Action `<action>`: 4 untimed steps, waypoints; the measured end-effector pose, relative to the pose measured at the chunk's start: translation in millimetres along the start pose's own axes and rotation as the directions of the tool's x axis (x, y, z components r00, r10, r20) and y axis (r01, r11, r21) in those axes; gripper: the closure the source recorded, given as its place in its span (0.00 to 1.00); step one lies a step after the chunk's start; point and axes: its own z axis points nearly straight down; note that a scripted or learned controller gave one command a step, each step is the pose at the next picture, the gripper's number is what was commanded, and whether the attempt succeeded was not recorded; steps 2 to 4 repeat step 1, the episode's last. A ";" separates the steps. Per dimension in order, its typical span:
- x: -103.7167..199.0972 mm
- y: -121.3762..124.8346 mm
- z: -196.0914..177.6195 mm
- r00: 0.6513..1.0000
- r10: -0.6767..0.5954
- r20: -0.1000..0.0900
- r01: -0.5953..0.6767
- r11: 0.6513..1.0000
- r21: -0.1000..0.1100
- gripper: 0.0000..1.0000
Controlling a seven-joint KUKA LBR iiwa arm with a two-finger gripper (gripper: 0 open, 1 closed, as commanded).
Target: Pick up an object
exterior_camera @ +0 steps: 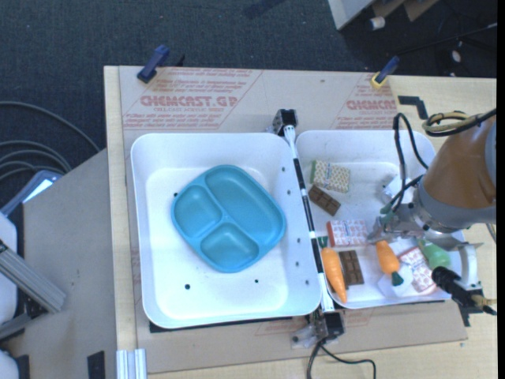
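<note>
The right bin (pixel 355 144) holds several small items. My gripper (pixel 385 229) hangs low over its right half, coming off the grey wrist (pixel 442 212) and orange band (pixel 465 168). Just below the gripper lies a small orange carrot (pixel 387 259), close to it or touching it; I cannot tell which. To the gripper's left sits a red-and-white packet (pixel 347 232). A second carrot (pixel 334 271) and a brown bar (pixel 352 267) lie near the bin's front left. Further back are a dark brown piece (pixel 324 200) and a checkered packet (pixel 331 177).
A blue divided plate (pixel 227 217) lies in the left bin (pixel 154 212). A green item (pixel 436 255) and a white printed packet (pixel 418 275) sit at the right bin's front right, partly under the arm. Black cables (pixel 406 144) loop over the right bin's back.
</note>
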 end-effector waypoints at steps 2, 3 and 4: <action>83.9 20.7 -86.6 1.000 -0.002 0.001 0.002 1.000 0.007 1.00; 83.9 20.7 -86.6 1.000 -0.002 0.001 0.002 1.000 0.007 1.00; 83.9 20.7 -86.6 1.000 -0.002 0.001 0.002 1.000 0.007 1.00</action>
